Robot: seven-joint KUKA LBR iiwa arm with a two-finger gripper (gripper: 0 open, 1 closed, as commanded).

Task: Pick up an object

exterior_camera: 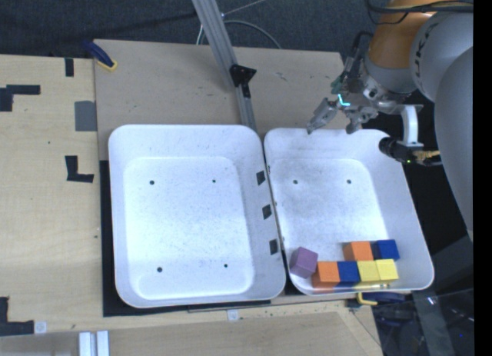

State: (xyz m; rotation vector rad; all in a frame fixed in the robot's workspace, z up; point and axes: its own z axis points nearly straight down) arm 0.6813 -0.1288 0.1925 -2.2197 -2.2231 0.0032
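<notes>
Arm: grey, with an orange band (403, 20) above the wrist; it reaches in from the right and ends over the far edge of the right bin.
Claw (337, 124): it hangs above the far rim of the right bin (400, 193), its two fingers spread apart with nothing between them.
Blocks: all lie in the near right corner of the right bin, packed close, well apart from the claw.
Purple block (304, 260): leftmost of the group, tilted, just beside the orange one.
Near row: an orange block (328, 271), a blue block (348, 271), then two yellow blocks (377, 271), side by side and touching.
Far row: a second orange block (357, 251) and a second blue block (386, 249), touching each other and the row in front.
Left bin (127, 193): white and shallow, beside the right bin, their rims meeting in the middle.
Desk (154, 78): pale wood, with a slanted metal bar (219, 31) on its far side.
</notes>
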